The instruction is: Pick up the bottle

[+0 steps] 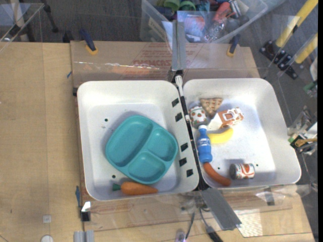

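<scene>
bottle: small blue plastic bottle with white cap (204, 146) lay in right white bin (272, 135), against its left wall, touching yellow banana (222, 135)
left bin: teal divided plate (141, 148), orange carrot (138, 188) at front edge

No lettering can be read. Faint red print runs across the cardboard sheet (151, 59) at the counter's far edge, too blurred to make out, and the blue bottle (204, 146) carries a label too small to read.

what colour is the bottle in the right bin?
Blue, with a white cap; the bottle shows in the camera view, along the bin's left wall.
</scene>
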Motion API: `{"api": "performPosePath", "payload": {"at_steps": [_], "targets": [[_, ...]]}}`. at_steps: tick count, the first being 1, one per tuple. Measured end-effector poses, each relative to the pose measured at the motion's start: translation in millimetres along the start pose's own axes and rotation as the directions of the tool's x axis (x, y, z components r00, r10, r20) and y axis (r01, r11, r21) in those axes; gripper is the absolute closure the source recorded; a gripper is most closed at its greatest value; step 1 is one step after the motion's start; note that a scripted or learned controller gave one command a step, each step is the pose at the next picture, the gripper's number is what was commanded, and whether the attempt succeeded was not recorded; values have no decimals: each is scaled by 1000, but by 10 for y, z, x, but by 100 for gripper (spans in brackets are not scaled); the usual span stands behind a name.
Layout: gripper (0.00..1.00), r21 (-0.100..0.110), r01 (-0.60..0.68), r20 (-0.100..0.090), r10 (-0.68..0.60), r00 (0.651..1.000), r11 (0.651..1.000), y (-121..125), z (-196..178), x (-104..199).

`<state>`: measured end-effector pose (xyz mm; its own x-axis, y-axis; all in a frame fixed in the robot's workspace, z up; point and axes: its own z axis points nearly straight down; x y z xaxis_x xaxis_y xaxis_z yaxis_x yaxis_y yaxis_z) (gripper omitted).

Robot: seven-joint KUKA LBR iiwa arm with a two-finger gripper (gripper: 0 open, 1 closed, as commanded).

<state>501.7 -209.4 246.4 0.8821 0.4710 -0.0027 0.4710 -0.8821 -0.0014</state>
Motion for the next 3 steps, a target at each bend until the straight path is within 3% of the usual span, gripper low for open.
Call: {"api": "performPosePath", "payload": {"at_steps": [1, 3], "targets": [[100, 0, -282, 0, 282, 960, 960, 16, -347, -262], [100, 4, -273, 7, 273, 962, 962, 4, -525, -247]]}}
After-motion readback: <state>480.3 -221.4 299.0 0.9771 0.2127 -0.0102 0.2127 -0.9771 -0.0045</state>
